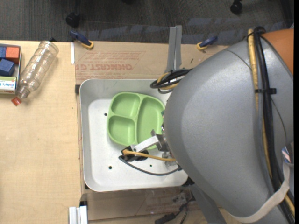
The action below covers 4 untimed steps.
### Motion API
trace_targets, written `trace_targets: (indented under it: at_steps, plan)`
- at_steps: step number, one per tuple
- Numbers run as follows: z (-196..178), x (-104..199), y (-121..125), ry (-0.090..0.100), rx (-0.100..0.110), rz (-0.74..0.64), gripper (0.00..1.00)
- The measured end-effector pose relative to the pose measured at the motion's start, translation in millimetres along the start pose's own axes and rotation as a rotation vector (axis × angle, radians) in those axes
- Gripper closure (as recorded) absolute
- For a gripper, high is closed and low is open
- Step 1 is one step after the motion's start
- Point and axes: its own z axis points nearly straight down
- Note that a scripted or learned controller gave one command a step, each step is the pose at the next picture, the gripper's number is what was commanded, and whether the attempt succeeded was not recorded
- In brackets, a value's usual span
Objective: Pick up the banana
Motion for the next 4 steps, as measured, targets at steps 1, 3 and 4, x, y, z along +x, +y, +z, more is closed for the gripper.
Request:
trace_targets:
  at_steps: [1,3,4]
  plan:
    - [-99.7,-9.4,27.2,-0.002,-0.006,-0.244,1.0]
    - [-269.5,8.6,125.9,-0.003,-0.007,-0.558,1.0]
    - [-157.2,68.1,65.5,-0.005,-0.005,-0.701,1.0]
